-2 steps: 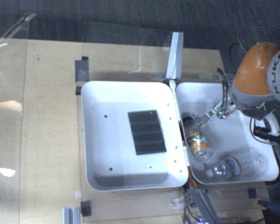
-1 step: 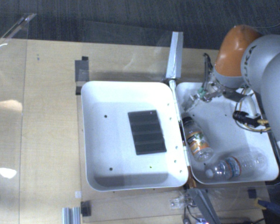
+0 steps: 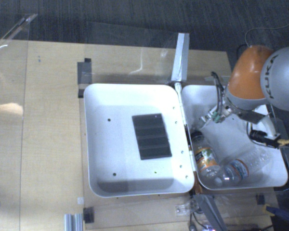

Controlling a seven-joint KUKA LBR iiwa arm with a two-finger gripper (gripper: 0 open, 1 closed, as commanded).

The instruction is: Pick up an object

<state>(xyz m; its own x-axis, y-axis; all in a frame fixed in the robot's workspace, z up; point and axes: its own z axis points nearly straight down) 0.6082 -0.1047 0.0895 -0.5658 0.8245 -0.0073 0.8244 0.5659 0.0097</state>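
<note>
In the left white bin [image 3: 98, 129] a flat black ribbed pad [image 3: 151, 136] lies near the middle. The right white bin [image 3: 279, 174] holds a clear bottle with an orange label [image 3: 205, 159] along its left wall, black cap pointing to the back. Beside it, near the front wall, lies a clear bottle with a blue label [image 3: 238, 168]. My gripper [image 3: 213, 116] hangs low over the back left part of the right bin, just behind the orange-label bottle's cap. The grey arm with its orange band [image 3: 250, 78] covers the bin's back right part.
A metal post [image 3: 180, 57] stands behind the gap between the two bins. A clear sheet lies over the bench on the left. Cables [image 3: 265, 137] trail from the wrist over the right bin's right side.
</note>
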